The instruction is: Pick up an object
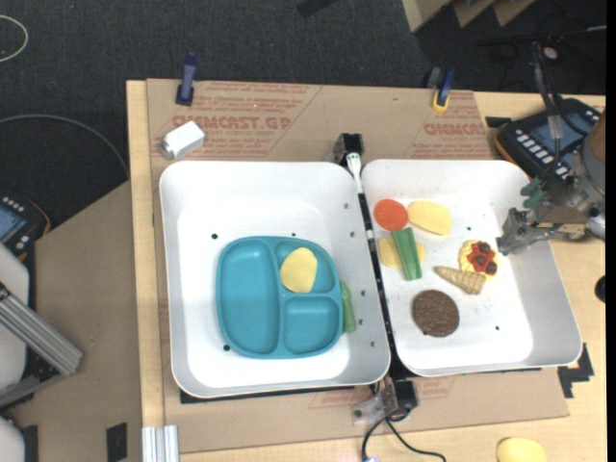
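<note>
The right bin (pixel 544 296) holds several toy foods: an orange-red tomato (pixel 390 214), a yellow piece (pixel 429 218), a green stick (pixel 408 253) lying over a pale yellow piece (pixel 387 252), a pizza slice with red toppings (pixel 477 257), a tan wedge (pixel 462 280) and a brown round patty (pixel 435 313). My gripper (pixel 515 229) hangs over the bin's right side, just right of and slightly above the pizza slice, with nothing seen in it. In the left bin (pixel 192 219) a teal divided plate (pixel 255 301) carries a yellow chip (pixel 298 269).
A thin green item (pixel 347 308) lies against the plate's right edge. Two blue clamps (pixel 186 78) (pixel 442 87) and a small white block (pixel 183 140) sit on the board behind the bins. A keypad device (pixel 539 142) lies at the far right.
</note>
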